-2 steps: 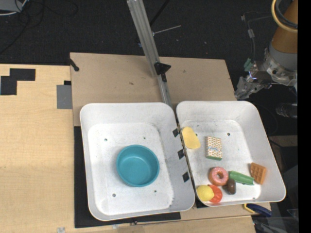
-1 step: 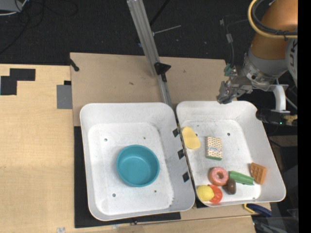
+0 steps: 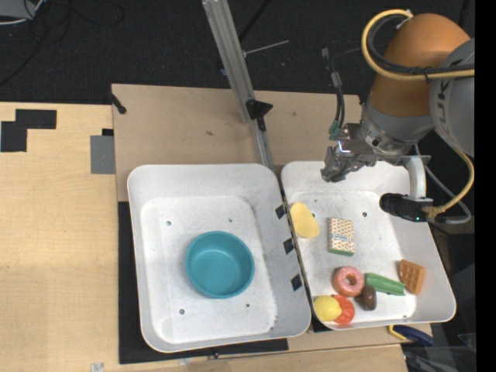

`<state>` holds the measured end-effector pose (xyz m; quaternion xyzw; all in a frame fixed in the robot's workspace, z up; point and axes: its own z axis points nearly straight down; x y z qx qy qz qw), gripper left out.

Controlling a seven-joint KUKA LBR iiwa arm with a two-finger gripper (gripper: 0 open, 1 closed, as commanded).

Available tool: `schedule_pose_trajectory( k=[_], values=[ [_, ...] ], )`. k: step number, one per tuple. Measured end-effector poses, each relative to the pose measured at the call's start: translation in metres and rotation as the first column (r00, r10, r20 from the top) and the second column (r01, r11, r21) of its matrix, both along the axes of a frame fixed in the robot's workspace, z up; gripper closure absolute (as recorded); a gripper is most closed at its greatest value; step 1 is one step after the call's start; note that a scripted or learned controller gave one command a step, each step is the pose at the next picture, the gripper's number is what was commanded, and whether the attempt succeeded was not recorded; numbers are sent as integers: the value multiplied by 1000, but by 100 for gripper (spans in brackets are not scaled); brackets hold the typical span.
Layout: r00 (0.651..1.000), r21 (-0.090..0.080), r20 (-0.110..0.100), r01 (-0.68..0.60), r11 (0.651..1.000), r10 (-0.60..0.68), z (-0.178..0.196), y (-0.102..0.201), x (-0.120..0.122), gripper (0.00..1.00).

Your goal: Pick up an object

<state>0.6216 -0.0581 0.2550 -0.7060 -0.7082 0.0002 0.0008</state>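
The small patterned box (image 3: 341,235), the likeliest pick, lies flat in the right bin (image 3: 391,192), below the gripper (image 3: 335,169) and toward the camera, its long axis running away from the hand. A yellow piece (image 3: 304,220) lies just left of it. The gripper hangs over the bin's far edge; whether it is spread or pressed together I cannot tell, and nothing shows in it.

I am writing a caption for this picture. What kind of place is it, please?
Probably a robotics lab bench set up for grasping trials. A robot arm with its gripper hangs over two white bins, the right bin holds toy food, and cables trail around.
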Motion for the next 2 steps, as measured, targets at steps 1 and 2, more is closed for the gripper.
schedule_pose_trajectory(
  k=[1,2],
  values=[
    [1000,0,1,0,1000,0,0,43,-19,100],
    [1000,0,-1,-1,1000,1,-9,100,-40,100]
  ],
)
